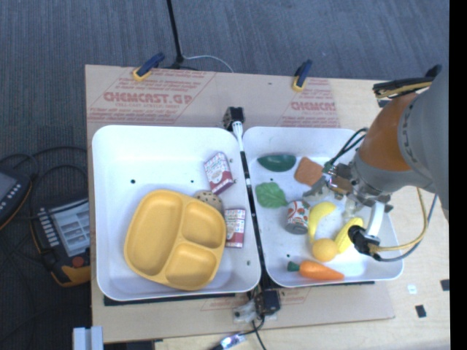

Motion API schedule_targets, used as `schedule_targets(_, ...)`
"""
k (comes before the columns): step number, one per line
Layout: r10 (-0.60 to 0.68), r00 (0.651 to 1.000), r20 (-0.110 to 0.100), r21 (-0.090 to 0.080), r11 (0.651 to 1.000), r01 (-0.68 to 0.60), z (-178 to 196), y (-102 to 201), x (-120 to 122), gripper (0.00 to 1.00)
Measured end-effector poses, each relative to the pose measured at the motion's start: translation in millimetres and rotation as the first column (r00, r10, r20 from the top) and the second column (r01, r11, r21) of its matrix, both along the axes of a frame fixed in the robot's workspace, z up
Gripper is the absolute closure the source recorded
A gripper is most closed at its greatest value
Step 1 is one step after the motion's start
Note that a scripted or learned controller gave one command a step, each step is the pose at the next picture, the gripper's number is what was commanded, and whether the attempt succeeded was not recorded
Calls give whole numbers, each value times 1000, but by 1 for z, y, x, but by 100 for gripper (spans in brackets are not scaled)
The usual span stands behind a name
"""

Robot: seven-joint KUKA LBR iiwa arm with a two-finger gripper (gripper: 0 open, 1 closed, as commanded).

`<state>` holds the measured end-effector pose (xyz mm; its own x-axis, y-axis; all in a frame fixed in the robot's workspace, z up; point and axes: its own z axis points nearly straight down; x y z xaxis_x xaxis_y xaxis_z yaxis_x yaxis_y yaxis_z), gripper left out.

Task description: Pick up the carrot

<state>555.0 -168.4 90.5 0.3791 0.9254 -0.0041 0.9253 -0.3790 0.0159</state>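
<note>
The carrot [319, 270], orange with a green stub at its left end, lies along the front wall of the right bin [379, 272]. My gripper [341, 197] hangs over the middle of that bin, just above a yellow banana [319, 217]. It is behind the carrot and apart from it. The grey arm with its orange band [385, 141] reaches in from the right and hides the bin's right part.
A lemon [325, 250] sits right behind the carrot. A small can [297, 217], a green leaf [271, 194], a dark green piece [277, 162] and an orange-brown block [309, 170] lie further back. The left bin [117, 152] holds a yellow divided plate [176, 238] and two red-white packets.
</note>
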Motion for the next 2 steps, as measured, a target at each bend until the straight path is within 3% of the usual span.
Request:
schedule_targets(1, -119, 993, -7, 2, 993, 119, -1, 14, 50, 0)
schedule_targets(2, 61, 998, -3, 4, 998, -61, -1, -6, 30, 0)
